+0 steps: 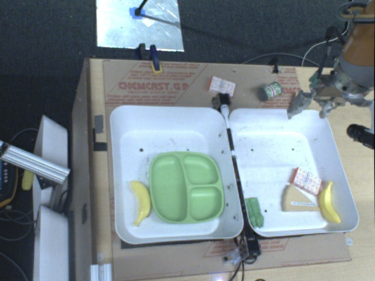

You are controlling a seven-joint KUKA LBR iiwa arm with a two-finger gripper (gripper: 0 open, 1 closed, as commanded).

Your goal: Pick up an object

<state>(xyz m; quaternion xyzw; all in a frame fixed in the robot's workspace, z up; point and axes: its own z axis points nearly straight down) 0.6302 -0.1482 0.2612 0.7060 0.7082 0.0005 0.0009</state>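
A: Any writing legible?

B: Red print on the brown cardboard sheet [176, 84] under the bins; it seems to read "CHEMCAST GP", though the letters are faint. A small red-and-white printed packet [222, 86] lies on that cardboard above the seam between the bins; its text is too small to read.

A: Left bin?

B: Shallow white plastic bin [126, 127] with rounded corners, floor speckled with dark flecks. It holds a pale green divided plate [186, 187], smooth, three compartments. A yellow banana [140, 202] lies curved against the plate's left edge.

A: Right bin?

B: Same white moulded type [275, 133]. In its lower right part there is a red-and-white patterned packet [306, 180], and just below it a tan wedge [297, 200] shaped like a slice of bread or cheese. A second yellow banana [329, 202] lies by the right wall. A small green ribbed block [255, 212] sits at the lower left, beside the divider.

A: Tool?

B: The tool [311, 104] hangs over the right bin's top right corner, at the end of the grey arm with its orange band [358, 48]. Two grey fingers [296, 103] are spread well apart, with nothing between them. It stands well clear of the bin's objects.

A: Elsewhere on the surface?

B: A small green-and-white can-like cylinder [271, 90] on its side near the tool. A crinkled silver foil sheet [139, 15] lies on dark carpet beyond.
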